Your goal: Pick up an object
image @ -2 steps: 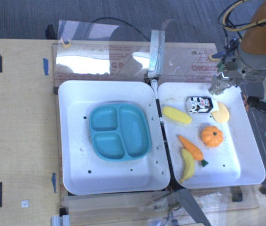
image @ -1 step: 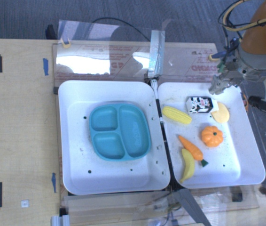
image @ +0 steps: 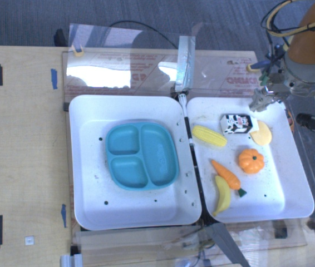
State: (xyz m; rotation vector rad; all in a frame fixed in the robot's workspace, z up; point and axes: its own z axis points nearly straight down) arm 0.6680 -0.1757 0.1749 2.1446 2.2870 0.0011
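Camera view, from above and at a slant: the gripper hangs over the far right corner of the right bin, at the end of the grey arm with its orange band. Whether it is spread or closed cannot be told from this angle; nothing shows between its tips.

Every candidate for picking lies in the right bin, nearer the camera than the gripper. Closest is a black-and-white patterned item, just below and a little left of the gripper. Touching that item on its right side is a pale yellow rounded piece, almost straight below the gripper. A corn cob lies further left of the gripper, near the edge where the two bins meet. A small orange pumpkin sits well below the gripper, just beyond the pale piece. Further still toward the camera, a carrot lies slanted, its green end pointing right, and a banana lies against it, the farthest thing from the gripper in this bin.

Well off to the gripper's left, the left bin holds a blue divided plate with three compartments, lying flat.
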